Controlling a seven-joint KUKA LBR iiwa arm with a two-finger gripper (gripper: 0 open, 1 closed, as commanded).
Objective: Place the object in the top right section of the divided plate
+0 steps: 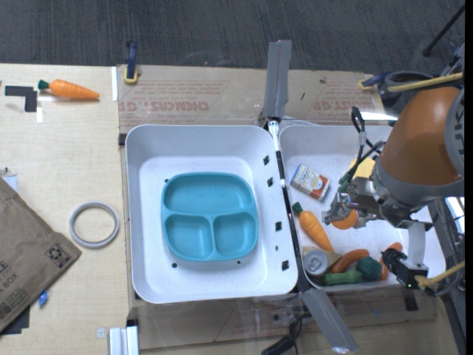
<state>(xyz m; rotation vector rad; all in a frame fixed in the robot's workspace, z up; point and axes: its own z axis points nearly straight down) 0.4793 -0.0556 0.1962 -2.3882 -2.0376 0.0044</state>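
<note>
Bright, even overhead light; white bins close to blown out, with soft glare on their rims and only faint shadows under the blue plate. Focus decent across the surface, slight softness and compression grain, dark floor at top underexposed.

Blue divided plate sits mid left bin. Claw low over right bin, an orange object at its tips. Carrot, small carton, can, green toy lie there too. Another carrot at surface's far left corner, tape ring by left edge.
</note>
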